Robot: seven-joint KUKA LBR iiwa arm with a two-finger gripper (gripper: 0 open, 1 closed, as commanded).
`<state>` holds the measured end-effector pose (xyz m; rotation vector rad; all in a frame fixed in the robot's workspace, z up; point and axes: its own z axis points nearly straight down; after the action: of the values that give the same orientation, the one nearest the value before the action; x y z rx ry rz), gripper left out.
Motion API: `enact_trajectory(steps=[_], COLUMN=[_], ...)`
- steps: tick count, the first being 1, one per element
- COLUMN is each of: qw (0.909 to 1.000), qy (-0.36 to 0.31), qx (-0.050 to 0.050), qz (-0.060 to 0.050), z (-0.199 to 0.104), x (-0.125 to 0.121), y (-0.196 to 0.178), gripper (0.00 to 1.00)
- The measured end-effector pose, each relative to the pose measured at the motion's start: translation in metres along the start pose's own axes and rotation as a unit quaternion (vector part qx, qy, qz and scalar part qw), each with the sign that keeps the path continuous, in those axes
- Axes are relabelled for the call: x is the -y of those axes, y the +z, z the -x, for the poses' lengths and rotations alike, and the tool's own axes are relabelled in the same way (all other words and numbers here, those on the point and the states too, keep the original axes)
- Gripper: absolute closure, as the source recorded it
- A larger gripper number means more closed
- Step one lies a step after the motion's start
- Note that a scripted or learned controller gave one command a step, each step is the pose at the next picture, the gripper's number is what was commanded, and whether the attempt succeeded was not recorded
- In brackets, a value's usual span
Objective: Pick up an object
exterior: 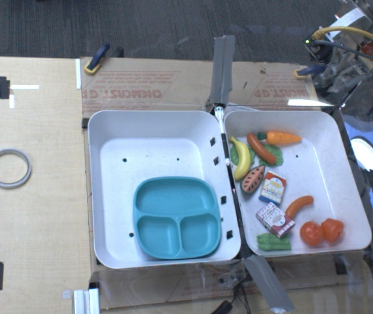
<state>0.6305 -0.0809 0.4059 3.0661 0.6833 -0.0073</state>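
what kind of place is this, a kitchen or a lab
Most likely a robotics lab bench, not a kitchen: two white bins sit on taped-down cardboard, the food looks like toys, and cabled robot hardware stands at the top right.

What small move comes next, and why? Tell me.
Probably swing the arm from the upper right corner down over the right bin, toward the orange sausage, which lies apart from its neighbours. The arm sits outside the bin, well away from every toy.
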Motion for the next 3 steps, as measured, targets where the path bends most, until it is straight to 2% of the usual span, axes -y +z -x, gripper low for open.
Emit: enact_trajectory(steps=[1,2,3], qw=[0.9979,0.9933,0.9927], qy=[0.065,0.116,0.120], qx=[-0.001,-0.001,-0.001], qz=[0.000,0.000,0.000], z=[-0.010,-0.046,-0.076], x=[-0.001,0.071,0.112], y=[-0.034,-0.035,-0.035], gripper=[1.00,1.00,1.00])
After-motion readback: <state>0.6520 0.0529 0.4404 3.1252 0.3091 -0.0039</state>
